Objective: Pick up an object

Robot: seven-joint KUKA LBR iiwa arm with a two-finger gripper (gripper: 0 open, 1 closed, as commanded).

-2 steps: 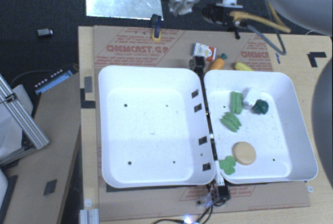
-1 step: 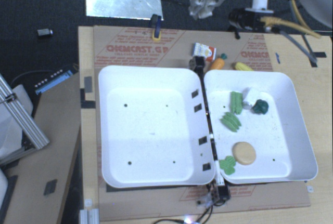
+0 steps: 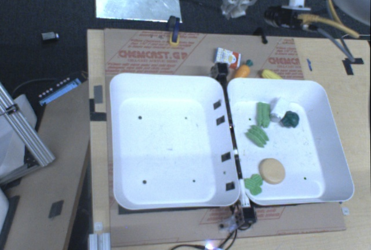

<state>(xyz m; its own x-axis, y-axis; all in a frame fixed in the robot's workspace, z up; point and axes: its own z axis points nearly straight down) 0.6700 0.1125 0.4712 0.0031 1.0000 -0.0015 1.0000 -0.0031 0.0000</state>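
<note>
Two white bins sat side by side on the table [image 3: 95, 144], joined along a middle seam. The left bin [image 3: 168, 144] offered bare floor from wall to wall. The right bin [image 3: 333, 144] held the things: a tall green piece [image 3: 264, 114] near its far part, a second green piece [image 3: 257, 136] just below it, a dark green object [image 3: 290, 120] touching a small white one [image 3: 279, 107], a tan round disc [image 3: 272, 171] toward the near wall, and a small green bit [image 3: 253, 184] in the near-left corner by the seam. The right half of that bin's floor lay open, giving room to come down beside the disc.

Beyond the bins' far rims lay an orange item [image 3: 242, 71], a yellow item [image 3: 271, 75] and a small white-and-red packet [image 3: 226, 57].

The gripper [image 3: 236, 5] hung high above the floor past the table's far edge, well apart from every object in the right bin; whether it was released or clenched could not be told, and nothing showed between its tips.
</note>
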